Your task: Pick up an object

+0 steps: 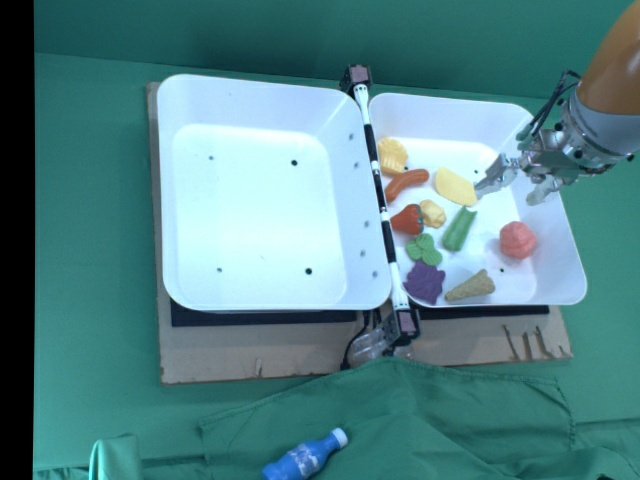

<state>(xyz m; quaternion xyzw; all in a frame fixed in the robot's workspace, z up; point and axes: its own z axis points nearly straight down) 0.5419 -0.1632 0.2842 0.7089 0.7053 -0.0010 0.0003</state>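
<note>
Two bins: lying side by side.
Gripper (518, 180): hovering over right bin (560, 268), fingers spread apart, gripping nothing.
Yellow toy (455, 186): lying just beside one fingertip.
Red ball (517, 239): sitting nearby.

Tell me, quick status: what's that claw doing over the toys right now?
Gripper open, holding nothing, above the right bin. Nearest toy: yellow piece, just beside one fingertip. Green toy and red ball lie close by.

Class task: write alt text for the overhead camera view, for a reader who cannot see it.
A grey and orange robot arm reaches in from the right, its hand over the right white bin, beside a yellow toy piece. That bin holds small toy foods, including a red sausage, green cucumber and purple grapes. A blue bottle lies on the green cloth below.
</note>
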